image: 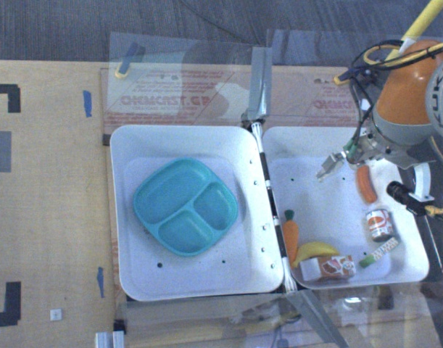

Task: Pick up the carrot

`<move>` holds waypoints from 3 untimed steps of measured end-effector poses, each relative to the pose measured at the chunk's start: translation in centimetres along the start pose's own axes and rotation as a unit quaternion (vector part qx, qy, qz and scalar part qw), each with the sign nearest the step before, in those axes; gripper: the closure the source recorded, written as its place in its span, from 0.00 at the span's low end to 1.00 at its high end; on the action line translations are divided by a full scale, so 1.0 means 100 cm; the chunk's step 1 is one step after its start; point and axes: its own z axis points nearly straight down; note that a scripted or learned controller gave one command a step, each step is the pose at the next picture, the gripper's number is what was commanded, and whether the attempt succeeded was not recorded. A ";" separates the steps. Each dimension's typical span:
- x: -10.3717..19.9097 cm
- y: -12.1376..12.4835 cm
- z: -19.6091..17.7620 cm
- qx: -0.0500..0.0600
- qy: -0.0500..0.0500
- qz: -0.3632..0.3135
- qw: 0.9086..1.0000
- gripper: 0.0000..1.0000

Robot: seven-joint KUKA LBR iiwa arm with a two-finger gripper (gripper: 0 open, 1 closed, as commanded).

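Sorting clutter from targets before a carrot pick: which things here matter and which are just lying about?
For the job:
carrot
claw

Lying about:
banana
sausage
can
carton
teal tray

A robotics lab. A taped wooden worktop fills the frame's left. Two white bins sit under a cabled arm.
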 end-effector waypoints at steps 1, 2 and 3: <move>-0.014 -0.080 0.040 -0.002 0.000 -0.021 1.000 0.00; -0.023 -0.105 0.038 -0.005 0.007 0.179 0.984 0.00; 0.031 -0.074 0.040 -0.003 -0.001 0.405 0.914 0.00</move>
